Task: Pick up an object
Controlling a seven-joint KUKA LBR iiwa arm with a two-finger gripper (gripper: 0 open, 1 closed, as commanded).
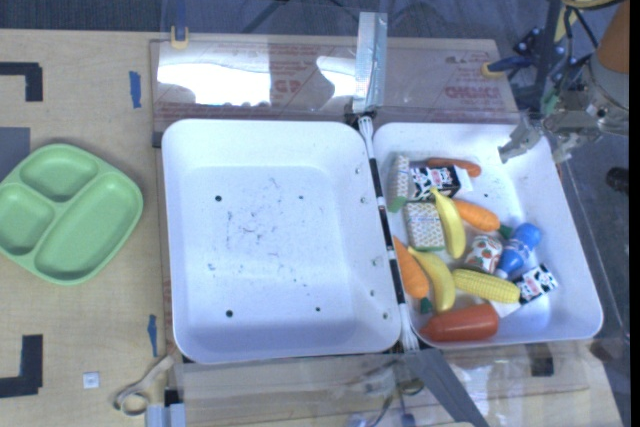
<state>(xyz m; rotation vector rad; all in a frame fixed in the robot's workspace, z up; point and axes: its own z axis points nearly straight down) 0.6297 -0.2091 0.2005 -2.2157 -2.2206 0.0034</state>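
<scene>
The pincer hangs over the far right corner of the right bin, at its rim, above the white floor there; whether it is released or clenched cannot be told. The objects crowd the bin's left and near part: a cow-patterned carton and a carrot toward the far side, a banana, a second carrot, a corn cob, a blue bottle, and a red piece against the near rim. Bare floor runs along this bin's right wall and far right corner. The left bin lies open wall to wall. A green divided plate sits near the desk's left edge, well apart from the bins.
</scene>
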